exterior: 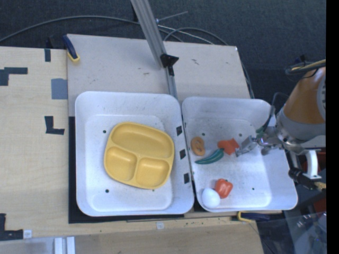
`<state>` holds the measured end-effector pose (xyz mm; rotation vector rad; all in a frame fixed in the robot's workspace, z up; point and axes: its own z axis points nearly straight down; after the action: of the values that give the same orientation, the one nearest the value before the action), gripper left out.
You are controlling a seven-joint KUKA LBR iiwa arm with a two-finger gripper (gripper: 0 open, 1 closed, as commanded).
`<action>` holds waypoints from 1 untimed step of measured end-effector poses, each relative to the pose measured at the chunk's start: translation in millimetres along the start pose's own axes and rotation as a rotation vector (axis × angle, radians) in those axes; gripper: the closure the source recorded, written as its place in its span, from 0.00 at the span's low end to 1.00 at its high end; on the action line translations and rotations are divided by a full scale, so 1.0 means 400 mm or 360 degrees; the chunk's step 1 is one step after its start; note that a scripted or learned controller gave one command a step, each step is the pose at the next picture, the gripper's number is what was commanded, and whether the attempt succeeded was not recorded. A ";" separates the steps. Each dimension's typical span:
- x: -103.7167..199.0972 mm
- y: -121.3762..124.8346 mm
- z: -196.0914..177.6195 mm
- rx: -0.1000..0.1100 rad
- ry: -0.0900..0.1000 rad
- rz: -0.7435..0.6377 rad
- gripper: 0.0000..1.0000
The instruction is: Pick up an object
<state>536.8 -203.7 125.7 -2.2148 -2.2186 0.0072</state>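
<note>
The gripper [244, 147] sat low in the right bin [275, 194], just beside the orange-red piece [229, 145] near the middle of that bin. Whether it was open or closed could not be told from this slanted view, and nothing could be seen held in it.

The orange-red piece touched, or nearly touched, the green curved piece [210, 157] on its near-left side, with the small brown round piece [198, 145] just beyond, toward the divider between the bins. That crowding looked like the main risk: a closing gripper might catch only the edge of the orange-red piece and push it into the green one, so both slid away.

A second risk was the approach from the side. The piece lay flat and low, so the gripper might scrape the bin floor or ride over it.

The red pepper-like piece [223, 187] and the white egg-like ball [211, 198] lay touching near the front edge of the right bin, well apart from the gripper. The yellow divided tray [139, 155] lay in the left bin [87, 142].
</note>
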 end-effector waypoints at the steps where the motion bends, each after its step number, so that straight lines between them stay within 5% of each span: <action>1: 0.000 0.001 0.094 -0.0012 -0.0005 0.0000 0.00</action>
<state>537.0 -203.6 88.1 -2.2201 -2.2241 0.0027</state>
